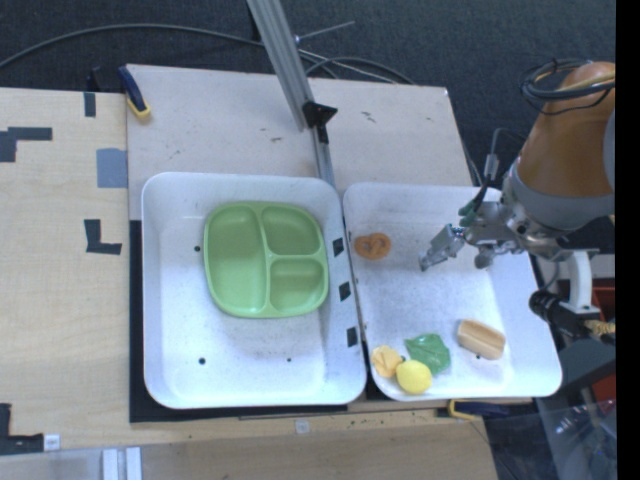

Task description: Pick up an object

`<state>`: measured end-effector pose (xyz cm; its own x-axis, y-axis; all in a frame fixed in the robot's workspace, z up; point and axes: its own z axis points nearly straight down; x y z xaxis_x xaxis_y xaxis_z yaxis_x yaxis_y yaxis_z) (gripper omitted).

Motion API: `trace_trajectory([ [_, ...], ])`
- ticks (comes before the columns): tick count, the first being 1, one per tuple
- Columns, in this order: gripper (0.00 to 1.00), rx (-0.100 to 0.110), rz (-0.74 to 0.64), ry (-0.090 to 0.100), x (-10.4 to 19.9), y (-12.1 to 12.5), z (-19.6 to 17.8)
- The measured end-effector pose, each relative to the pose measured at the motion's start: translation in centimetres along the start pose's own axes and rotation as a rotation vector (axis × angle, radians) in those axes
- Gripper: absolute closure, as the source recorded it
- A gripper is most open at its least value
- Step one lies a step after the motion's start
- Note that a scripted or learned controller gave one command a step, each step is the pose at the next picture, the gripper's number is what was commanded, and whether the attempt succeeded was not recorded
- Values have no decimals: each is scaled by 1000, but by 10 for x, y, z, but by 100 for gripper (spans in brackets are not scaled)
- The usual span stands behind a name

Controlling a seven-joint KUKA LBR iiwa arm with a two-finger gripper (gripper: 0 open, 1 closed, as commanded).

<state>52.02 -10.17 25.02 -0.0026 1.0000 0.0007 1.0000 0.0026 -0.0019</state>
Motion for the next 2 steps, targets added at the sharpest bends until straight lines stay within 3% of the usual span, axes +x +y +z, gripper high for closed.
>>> trace_trajectory([
  [1,0,0,0,0,0,0,0],
  [2,0,5,2,-1,-7,-4,51],
])
